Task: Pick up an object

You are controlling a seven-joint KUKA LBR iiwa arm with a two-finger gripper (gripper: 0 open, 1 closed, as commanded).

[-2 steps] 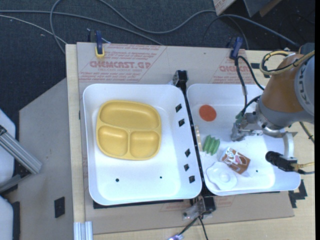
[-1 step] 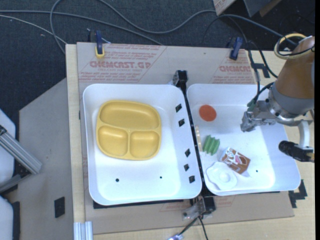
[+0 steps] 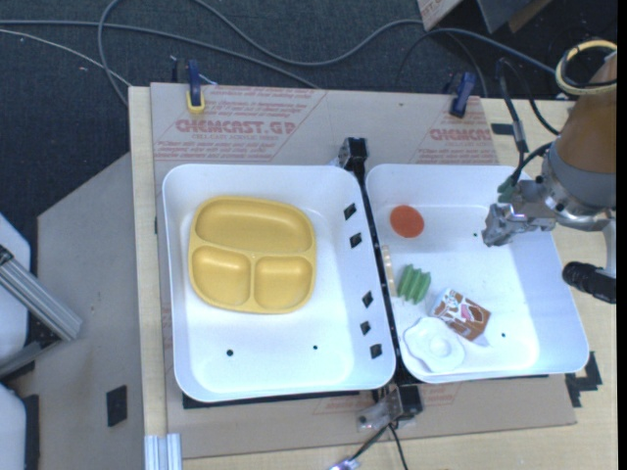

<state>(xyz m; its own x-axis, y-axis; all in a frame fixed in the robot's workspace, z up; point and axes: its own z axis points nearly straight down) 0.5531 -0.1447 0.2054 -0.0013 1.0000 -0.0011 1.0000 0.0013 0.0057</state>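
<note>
Four objects lie left and below your claw [image 3: 498, 225], nearest the orange ball [image 3: 408, 221] at centre frame; claw opening I cannot tell.

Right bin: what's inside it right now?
The right bin holds an orange round piece, a green ridged piece, a brown-and-white packet and a white fried-egg toy. The gripper covers the floor beneath it.
</note>
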